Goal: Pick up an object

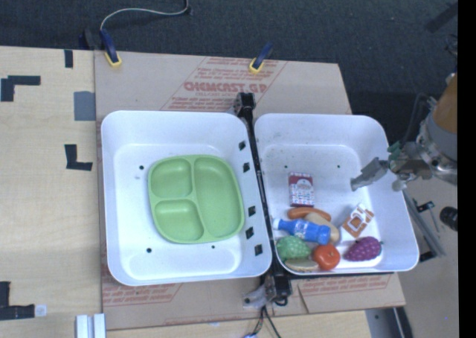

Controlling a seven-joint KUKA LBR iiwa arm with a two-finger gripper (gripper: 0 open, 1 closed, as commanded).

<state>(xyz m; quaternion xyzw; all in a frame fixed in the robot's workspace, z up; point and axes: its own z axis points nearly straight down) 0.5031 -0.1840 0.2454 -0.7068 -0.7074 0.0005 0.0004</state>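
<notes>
From my feed, the gripper [372,173] sits at about three o'clock over the right bin [327,129], near its right wall, above bare white floor. I cannot tell whether the fingers are spread or pressed together; nothing shows between them.

The objects cluster toward five o'clock of that bin: a small red and white carton [301,188] nearest the middle, a hot dog [311,214] just below it, a blue bottle [305,229] lying touching the hot dog, a green bumpy piece [291,247], a red tomato [326,257], purple grapes [364,249] and a small orange and white box [358,220] closest to the gripper.

The left bin [126,132] holds a green divided plate [196,199]. Both bins rest on cardboard [216,83] on the counter [37,180].
</notes>
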